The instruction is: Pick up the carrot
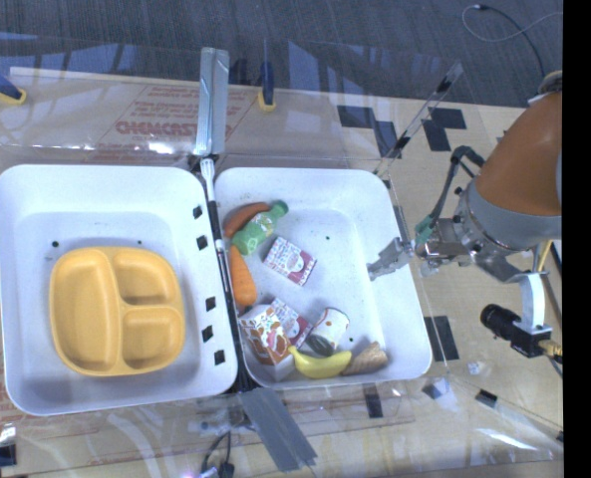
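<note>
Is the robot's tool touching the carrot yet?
Apart. The camera view shows the tool at the right bin's right wall, with bare white floor between it and the carrot.

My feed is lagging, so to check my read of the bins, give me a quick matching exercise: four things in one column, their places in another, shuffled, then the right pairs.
Things:
1. carrot
2. yellow tray
3. banana
4. gripper

Places:
A. at the right bin's right rim
B. in the left bin
C. at the right bin's near edge, beside the cone
D. along the right bin's left wall, below the green bottle

Pairs: 1-D, 2-B, 3-C, 4-A
</note>
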Controlling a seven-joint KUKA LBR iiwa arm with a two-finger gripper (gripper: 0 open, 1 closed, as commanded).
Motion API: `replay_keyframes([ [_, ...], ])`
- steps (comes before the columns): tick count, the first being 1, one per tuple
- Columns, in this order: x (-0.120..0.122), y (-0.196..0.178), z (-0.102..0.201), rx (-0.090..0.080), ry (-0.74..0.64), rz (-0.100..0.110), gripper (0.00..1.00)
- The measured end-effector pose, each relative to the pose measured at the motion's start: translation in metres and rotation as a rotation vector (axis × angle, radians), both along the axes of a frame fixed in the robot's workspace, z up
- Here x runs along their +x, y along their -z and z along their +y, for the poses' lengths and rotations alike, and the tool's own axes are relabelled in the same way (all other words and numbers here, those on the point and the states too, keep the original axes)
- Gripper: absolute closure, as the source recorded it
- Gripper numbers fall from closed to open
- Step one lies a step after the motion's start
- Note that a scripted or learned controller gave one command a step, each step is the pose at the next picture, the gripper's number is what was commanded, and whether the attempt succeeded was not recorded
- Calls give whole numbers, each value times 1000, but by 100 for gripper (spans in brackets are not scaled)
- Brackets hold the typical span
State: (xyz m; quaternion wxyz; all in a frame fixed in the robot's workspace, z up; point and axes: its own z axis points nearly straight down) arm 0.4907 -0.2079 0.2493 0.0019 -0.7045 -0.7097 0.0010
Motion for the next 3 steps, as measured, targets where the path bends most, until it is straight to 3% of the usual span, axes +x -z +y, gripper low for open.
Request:
replay_keyframes([
  [1, 0, 0, 0, 0, 0, 0, 0],
  [2, 40, 86, 35, -1, 56, 2, 0],
  [3, 10, 158, 110, -1, 73, -1, 0],
])
